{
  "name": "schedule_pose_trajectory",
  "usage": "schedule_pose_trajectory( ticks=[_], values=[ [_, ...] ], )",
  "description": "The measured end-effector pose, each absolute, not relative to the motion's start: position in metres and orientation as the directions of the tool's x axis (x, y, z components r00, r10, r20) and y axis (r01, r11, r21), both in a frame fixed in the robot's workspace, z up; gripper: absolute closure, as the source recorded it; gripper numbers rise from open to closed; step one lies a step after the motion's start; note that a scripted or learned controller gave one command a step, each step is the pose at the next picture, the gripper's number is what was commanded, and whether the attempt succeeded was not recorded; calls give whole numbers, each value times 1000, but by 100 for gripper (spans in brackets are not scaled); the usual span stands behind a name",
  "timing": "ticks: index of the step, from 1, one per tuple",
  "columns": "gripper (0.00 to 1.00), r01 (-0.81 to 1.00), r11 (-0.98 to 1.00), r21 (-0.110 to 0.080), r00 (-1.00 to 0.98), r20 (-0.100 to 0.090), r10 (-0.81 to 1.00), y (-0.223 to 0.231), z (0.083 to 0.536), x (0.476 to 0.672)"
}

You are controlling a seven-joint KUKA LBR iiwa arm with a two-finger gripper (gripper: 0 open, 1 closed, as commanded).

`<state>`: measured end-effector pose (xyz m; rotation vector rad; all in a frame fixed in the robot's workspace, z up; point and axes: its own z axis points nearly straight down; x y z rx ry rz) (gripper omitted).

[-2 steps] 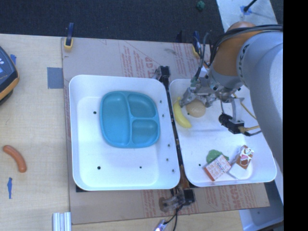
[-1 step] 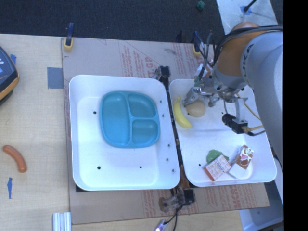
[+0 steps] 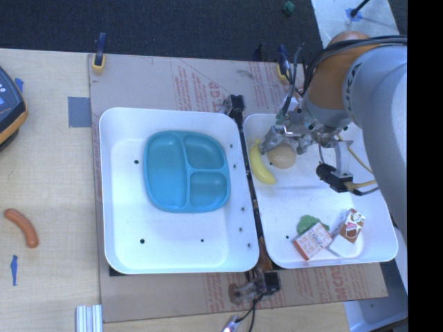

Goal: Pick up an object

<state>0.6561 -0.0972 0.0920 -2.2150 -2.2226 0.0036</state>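
Note:
My gripper (image 3: pixel 280 142) hangs low over the far left part of the right bin (image 3: pixel 304 258). Right under it lies a round tan object (image 3: pixel 282 158), like a small potato or bread roll, and a yellow banana (image 3: pixel 261 166) lies just to its left along the bin wall. The fingers point down at the tan object, and their metal tips stand close on either side of its top. At the bin's near side lie a green item (image 3: pixel 307 223), a small red and white carton (image 3: pixel 313 241) and a white and red packet (image 3: pixel 351 228).
The left bin (image 3: pixel 124 185) holds a blue divided plate (image 3: pixel 187 171). A sausage toy (image 3: pixel 22 227) lies on the bench at far left, and a dark device (image 3: pixel 8 109) sits at the left edge. The big grey arm (image 3: pixel 381 116) covers the right bin's far right side.

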Motion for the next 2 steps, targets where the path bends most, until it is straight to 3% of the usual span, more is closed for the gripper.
schedule_pose_trajectory(
  ticks=[2],
  values=[
    [0, 1000, 3, -4, -3, 1, 1000, -101, 92, 656]
  ],
)
